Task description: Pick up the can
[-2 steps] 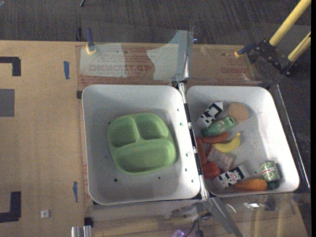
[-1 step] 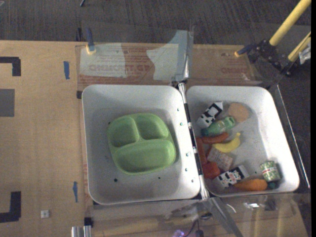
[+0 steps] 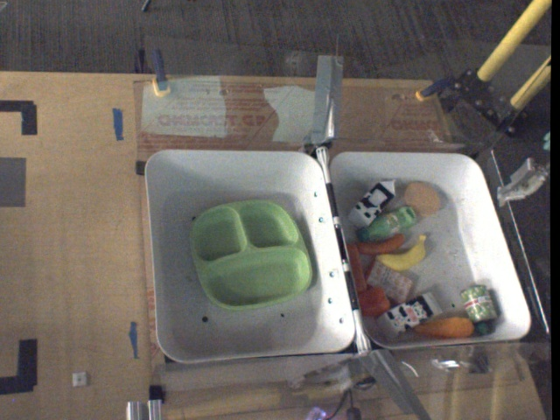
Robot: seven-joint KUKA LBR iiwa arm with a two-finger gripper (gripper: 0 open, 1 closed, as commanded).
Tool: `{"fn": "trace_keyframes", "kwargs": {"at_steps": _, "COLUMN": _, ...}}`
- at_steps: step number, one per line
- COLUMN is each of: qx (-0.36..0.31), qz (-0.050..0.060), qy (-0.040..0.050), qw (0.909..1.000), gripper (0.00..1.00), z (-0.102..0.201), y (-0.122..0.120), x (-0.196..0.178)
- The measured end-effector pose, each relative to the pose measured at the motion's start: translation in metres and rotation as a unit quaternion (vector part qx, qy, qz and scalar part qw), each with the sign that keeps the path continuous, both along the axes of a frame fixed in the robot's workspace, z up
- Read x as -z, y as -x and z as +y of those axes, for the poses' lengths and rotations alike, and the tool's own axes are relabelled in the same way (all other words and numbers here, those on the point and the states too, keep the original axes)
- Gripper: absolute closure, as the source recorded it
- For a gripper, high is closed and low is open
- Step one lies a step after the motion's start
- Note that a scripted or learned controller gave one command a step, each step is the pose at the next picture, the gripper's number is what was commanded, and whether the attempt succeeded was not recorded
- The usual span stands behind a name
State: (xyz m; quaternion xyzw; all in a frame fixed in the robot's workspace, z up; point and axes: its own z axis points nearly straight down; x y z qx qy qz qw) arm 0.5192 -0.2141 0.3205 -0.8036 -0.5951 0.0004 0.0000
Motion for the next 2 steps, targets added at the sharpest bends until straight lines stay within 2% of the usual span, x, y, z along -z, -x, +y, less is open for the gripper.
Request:
{"fn": "trace_keyframes", "kwargs": {"at_steps": 1, "qx": -0.007, "qz": 0.000, "qy": -0.0004, "qw": 1.0000, "gripper": 0.00, "z": 0.028, "y": 0.038, "x": 0.117}}
{"fn": "trace_keyframes", "kwargs": {"at_steps": 2, "qx": -0.013, "qz": -0.002, "qy": -0.0032, "qw": 0.9999, "gripper": 0.00, "z": 0.011, "y": 0.037, "x": 0.225}}
